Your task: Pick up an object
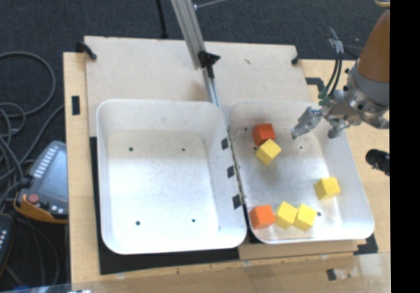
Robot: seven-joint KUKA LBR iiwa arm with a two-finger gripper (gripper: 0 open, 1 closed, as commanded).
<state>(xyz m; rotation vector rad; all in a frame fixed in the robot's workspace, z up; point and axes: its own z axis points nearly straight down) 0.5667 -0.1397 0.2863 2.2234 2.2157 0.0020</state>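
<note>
The right bin [348, 180] holds several small cubes. An orange cube [264, 133] and a yellow cube [268, 152] touch near its upper left. Another yellow cube [327, 187] lies alone toward the right wall. Along the front wall sit an orange cube [262, 216] and two yellow cubes [287, 214] [305, 217] side by side. My gripper [319, 124] hangs over the bin's upper right part, open, with nothing between its fingers. It stands to the right of the upper orange cube, apart from it.
The left bin [105, 174] lies beside the right one. A slanted metal pole [186, 16] comes down to the bins' shared back corner. Cables and a pendant [46, 180] lie on the floor at left.
</note>
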